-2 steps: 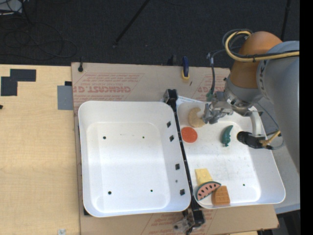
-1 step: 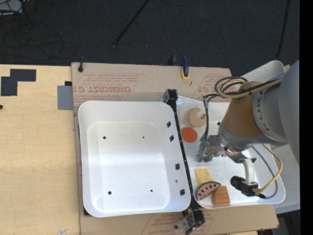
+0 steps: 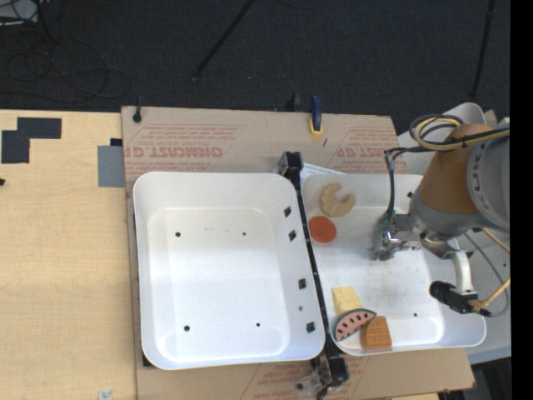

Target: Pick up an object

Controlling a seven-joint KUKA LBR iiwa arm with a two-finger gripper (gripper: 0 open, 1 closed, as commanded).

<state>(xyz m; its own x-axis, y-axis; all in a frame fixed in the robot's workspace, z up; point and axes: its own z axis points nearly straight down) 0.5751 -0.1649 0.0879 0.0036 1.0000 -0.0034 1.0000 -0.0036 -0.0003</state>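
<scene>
Here, reading from the left, the left bin [image 3: 158, 223] is lying bare of objects, its floor showing only small dark dots. A black divider [image 3: 305, 257] is running between it and the right bin [image 3: 433, 340], where all the candidates are sitting. Nearest the divider, a tan curved piece [image 3: 336, 199] is lying toward the far side, with an orange round piece [image 3: 322, 230] just beside it on the near side. Further toward the near edge, a yellow block [image 3: 345, 298], a watermelon slice [image 3: 354, 323] and an orange-brown block [image 3: 376, 334] are crowding together, apparently touching.

To the right of these, the gripper [image 3: 385, 247] is hanging over bare bin floor, apart from every object and holding nothing; whether it is parted or closed is not readable at this angle.

Judging from this layout, the orange round piece is looking like the cleanest target, since it is lying the closest to the tool and has free space around it. Doing the step well probably means centring over it before descending, and keeping off the divider. The near cluster is looking riskier, as neighbours could be nudged or caught together.
</scene>
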